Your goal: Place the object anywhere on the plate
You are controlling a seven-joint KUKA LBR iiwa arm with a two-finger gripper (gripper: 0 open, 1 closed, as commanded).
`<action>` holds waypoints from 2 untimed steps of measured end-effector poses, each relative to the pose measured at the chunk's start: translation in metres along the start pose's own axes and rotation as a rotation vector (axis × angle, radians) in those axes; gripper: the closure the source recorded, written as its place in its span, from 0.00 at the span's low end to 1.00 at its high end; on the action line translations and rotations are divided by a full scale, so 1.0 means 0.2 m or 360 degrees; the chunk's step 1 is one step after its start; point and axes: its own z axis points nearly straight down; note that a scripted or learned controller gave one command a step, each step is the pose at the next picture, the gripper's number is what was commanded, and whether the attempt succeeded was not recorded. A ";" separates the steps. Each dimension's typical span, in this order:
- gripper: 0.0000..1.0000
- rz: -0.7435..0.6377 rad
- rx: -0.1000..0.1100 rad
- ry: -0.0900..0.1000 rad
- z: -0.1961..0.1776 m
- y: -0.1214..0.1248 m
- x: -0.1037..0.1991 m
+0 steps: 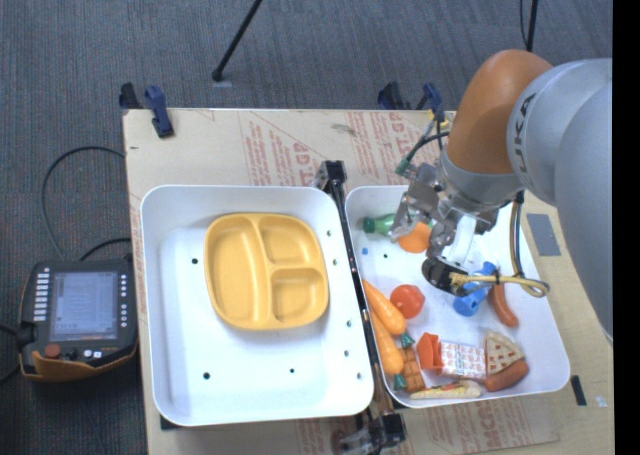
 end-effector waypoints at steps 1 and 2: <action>1.00 0.0005 -0.0002 0.0000 0.00 -0.16 0.37; 0.00 0.0007 -0.0002 -0.0001 0.00 -0.16 0.37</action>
